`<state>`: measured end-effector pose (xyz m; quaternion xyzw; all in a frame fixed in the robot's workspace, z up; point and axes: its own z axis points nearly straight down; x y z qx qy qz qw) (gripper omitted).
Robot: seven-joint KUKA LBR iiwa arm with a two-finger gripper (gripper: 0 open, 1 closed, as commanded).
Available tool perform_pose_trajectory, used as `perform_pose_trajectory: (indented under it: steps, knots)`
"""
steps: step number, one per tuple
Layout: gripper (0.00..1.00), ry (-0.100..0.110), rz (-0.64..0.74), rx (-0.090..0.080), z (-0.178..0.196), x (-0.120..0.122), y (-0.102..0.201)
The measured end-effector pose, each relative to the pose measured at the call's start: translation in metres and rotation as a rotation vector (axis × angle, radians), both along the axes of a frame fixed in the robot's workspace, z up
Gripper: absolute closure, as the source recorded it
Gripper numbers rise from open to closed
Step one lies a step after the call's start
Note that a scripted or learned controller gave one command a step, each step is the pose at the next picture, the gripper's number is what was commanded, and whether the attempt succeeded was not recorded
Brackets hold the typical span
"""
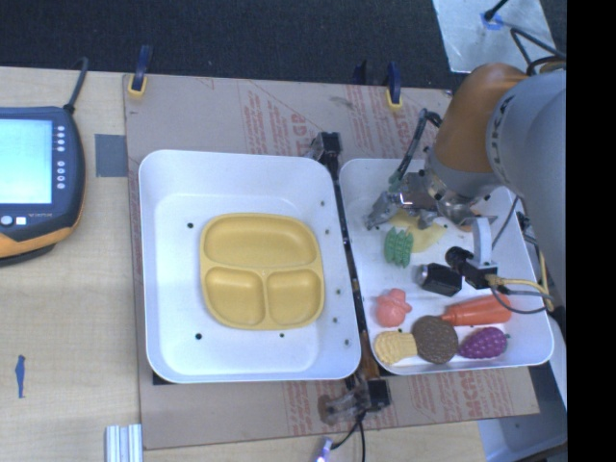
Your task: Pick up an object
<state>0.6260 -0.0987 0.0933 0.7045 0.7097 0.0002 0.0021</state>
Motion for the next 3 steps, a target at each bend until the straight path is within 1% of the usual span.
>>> perform_pose_trajectory:
  steps: [1, 2, 3]
  knots:
    - [0.00, 0.008, -0.002, 0.002, -0.002, -0.034, -0.005]
    - [1.00, 0.009, 0.000, 0.001, 0.008, -0.034, -0.006]
    - [1.00, 0.006, -0.002, 0.003, 0.099, -0.050, 0.070]
